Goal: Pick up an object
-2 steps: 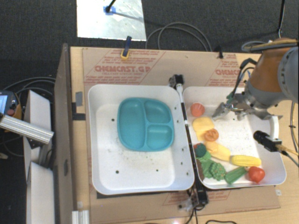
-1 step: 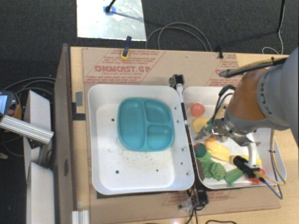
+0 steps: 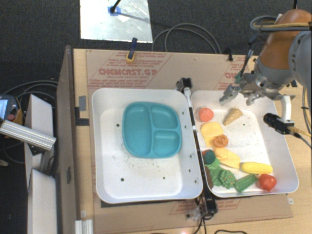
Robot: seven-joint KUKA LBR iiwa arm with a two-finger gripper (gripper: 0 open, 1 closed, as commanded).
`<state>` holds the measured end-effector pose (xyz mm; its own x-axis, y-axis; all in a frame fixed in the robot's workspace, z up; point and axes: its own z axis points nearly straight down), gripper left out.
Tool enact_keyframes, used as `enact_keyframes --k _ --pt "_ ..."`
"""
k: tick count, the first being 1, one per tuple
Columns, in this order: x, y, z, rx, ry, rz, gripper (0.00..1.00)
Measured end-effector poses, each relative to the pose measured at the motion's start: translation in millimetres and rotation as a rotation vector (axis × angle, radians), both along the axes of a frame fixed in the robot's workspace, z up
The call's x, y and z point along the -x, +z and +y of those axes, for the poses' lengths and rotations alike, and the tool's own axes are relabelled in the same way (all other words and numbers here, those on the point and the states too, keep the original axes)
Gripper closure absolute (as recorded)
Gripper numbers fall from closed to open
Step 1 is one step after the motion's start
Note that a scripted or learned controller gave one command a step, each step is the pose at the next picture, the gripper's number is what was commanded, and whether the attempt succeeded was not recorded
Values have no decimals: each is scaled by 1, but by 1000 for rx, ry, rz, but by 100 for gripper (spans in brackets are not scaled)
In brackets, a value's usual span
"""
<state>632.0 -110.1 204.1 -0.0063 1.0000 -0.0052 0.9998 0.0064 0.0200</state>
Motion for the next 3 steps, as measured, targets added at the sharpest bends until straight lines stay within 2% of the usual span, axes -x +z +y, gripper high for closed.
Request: enact_keyframes --k 1,2,3 --pt "-40 -104 9 -4 -1 10 0" --pt "-29 -119 -26 -3 -6 18 0" --pt "-21 -74 -29 -4 -5 15 0"
